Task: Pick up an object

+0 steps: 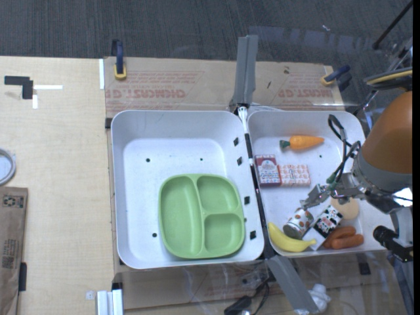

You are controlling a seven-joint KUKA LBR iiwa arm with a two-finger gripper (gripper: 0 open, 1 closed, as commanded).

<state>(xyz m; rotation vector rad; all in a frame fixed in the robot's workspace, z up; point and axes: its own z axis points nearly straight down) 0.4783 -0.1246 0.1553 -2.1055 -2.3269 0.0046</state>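
Hand (319, 196) above small can (299, 222); can's long axis diagonal; hand's grip state unclear.

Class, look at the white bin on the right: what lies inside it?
Right bin: a carrot, a red box, a banana, a small can and sausages. The gripper and arm cover whatever lies beneath them.

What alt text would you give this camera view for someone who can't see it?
The gripper hangs low in the right bin, above a small can, near a banana, carrot and red box. The left bin holds a green divided plate.
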